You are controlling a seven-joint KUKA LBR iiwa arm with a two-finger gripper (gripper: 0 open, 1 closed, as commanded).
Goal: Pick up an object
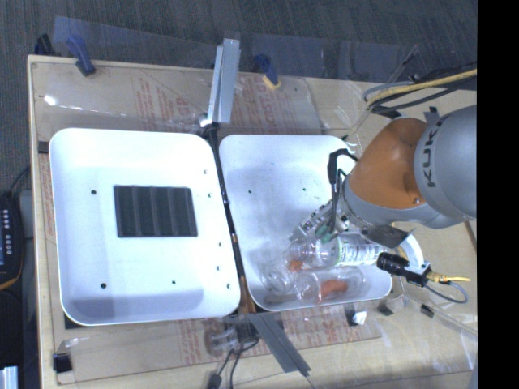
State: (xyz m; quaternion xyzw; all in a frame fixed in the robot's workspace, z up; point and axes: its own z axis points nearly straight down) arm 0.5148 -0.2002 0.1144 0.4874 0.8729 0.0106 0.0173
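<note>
My arm (422,173) comes in from the right and bends down over the right bin (268,168). My end effector (323,227) is low in that bin, near its front right part. It is just at the top of a pile of clear bottles (324,266). I cannot tell how my end effector is set, because my wrist and the shiny plastic hide it. I cannot tell if it has hold of anything.

The bottles lie on their sides, packed close and touching. One bottle (345,254) has a white label and lies across the pile. Another one in front of it has something orange (332,287) inside.

The left bin (81,217) sits just beside the right one on the worktop (146,104). It has a dark ribbed block (155,211) lying flat in the middle.
</note>
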